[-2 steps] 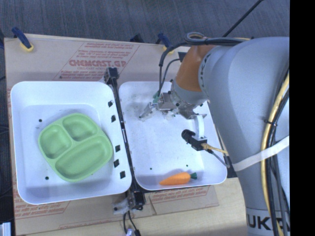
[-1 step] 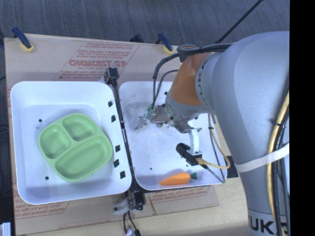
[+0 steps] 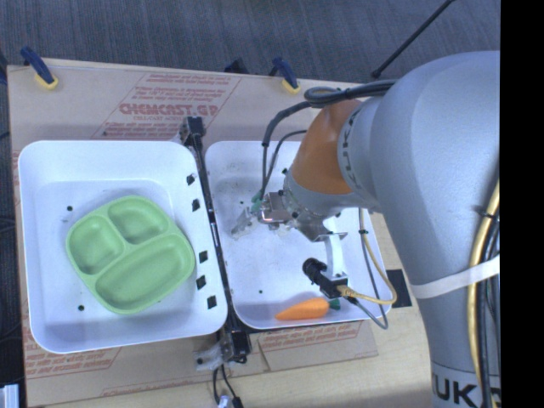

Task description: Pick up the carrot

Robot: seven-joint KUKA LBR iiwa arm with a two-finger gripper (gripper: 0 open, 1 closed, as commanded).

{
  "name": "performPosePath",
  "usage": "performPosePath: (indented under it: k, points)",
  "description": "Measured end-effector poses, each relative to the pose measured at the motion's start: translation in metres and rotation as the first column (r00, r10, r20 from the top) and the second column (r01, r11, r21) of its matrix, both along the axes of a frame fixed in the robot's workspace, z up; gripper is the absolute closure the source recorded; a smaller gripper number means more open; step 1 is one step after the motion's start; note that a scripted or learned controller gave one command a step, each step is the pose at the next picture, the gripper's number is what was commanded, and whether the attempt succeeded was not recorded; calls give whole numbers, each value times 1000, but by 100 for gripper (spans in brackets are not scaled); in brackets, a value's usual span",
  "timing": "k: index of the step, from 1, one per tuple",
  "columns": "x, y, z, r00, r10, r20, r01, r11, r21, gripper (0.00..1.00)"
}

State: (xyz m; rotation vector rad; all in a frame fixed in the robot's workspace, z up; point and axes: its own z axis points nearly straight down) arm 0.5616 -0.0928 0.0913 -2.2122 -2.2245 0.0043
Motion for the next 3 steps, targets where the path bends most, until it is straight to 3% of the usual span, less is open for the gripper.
performPosePath:
  k: [1,2,3]
  points:
    - [25,-1,0,1000,0,2,0,1000,0,0]
    - [-85,14,101,1000,-1,2,1,1000,1,0]
    - [-70,-20,4,1000,1,-2,-1,1000,1,0]
